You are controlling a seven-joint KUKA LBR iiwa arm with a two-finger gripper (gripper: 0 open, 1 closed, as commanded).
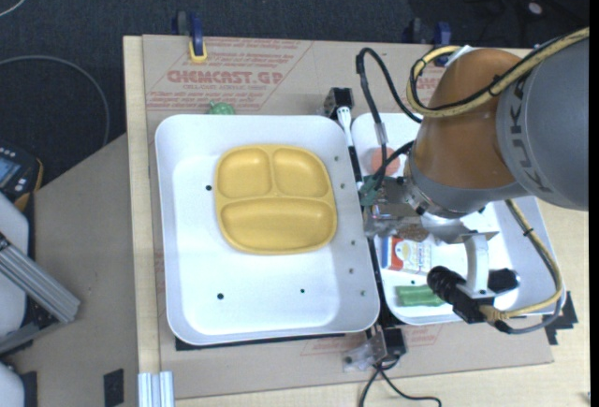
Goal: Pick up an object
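Dark carpet is surrounding a brown-board counter point(234, 68) printed with red lettering, carrying two shallow white bins side by side. Left bin point(187, 302), frame centre: a yellow divided plate point(276, 199) is lying flat in its upper half. Right bin point(404, 310), centre right: the grey arm point(552, 134) with its orange band point(468, 115) is reaching in from the right and covering most of it. Gripper point(393, 213) is sitting low near the bin's left wall; jaws hidden, cannot tell their state. Below the wrist, a white-and-red packet point(412, 255) and a green object point(418, 296) are lying on the bin floor, near each other.
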